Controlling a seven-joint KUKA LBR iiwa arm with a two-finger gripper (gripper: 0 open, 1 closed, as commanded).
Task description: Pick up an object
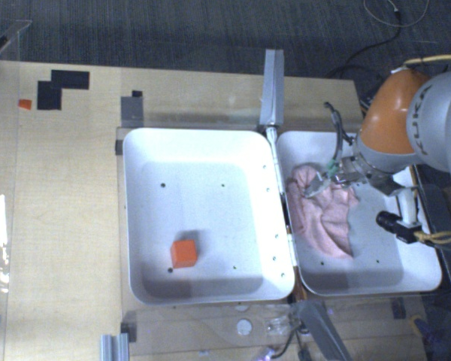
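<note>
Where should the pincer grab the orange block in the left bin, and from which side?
Take the orange block from straight above, closing across two opposite flat sides. It sits alone on the left bin floor, away from the walls, so its sides look reachable.

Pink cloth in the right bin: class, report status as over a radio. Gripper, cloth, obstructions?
Gripper down on pink cloth, right bin; grip unclear. Cloth crumpled against the bin's left wall. Orange block alone in left bin, no obstruction.
</note>
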